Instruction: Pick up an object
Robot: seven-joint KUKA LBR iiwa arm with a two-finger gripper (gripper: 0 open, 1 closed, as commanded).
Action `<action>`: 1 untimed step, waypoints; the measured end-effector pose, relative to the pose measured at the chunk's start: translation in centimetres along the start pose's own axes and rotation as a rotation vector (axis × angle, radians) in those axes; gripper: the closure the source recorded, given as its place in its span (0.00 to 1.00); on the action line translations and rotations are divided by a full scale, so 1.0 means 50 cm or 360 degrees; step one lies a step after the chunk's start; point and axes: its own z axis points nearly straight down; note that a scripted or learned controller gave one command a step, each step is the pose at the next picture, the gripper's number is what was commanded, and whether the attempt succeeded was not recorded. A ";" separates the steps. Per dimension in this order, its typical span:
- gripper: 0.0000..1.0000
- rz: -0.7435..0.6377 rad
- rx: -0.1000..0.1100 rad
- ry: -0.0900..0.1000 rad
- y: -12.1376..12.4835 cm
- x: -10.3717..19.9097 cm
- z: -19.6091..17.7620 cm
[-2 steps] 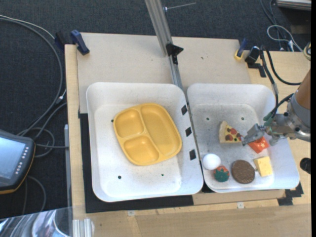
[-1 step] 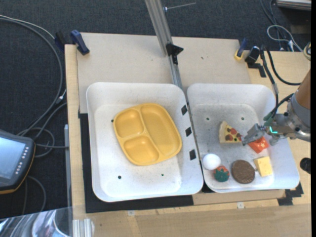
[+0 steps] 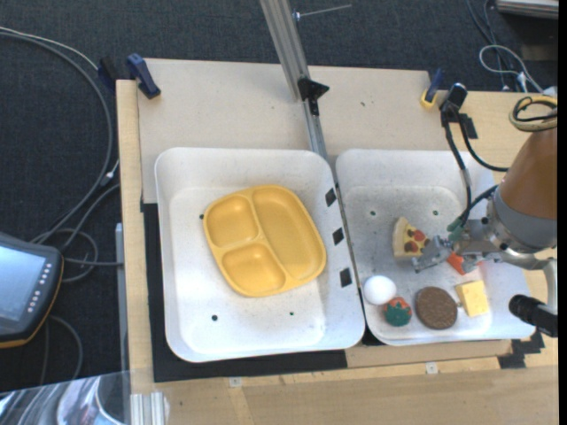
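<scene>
The right bin (image 3: 390, 171) holds several small items. A pizza-slice toy (image 3: 408, 235) lies near its middle. Along the front are a white ball (image 3: 379, 289), a green and red piece (image 3: 398, 312), a brown round cookie (image 3: 436, 307) and a yellow block (image 3: 474, 297). My gripper (image 3: 432, 255) hangs low over the bin, just right of the pizza slice and above the cookie. A small orange-red piece (image 3: 457, 261) lies right beside it, partly hidden by the gripper body. Nothing is clearly held.
The left bin (image 3: 177, 237) carries a yellow divided plate (image 3: 262, 238). A metal pole (image 3: 292, 51) slants over the bench between the bins. My arm (image 3: 532, 202) fills the right bin's right side. Black cables (image 3: 461, 140) run along its back right.
</scene>
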 end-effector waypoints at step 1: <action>0.00 0.0002 0.0002 0.0000 -0.010 0.000 0.126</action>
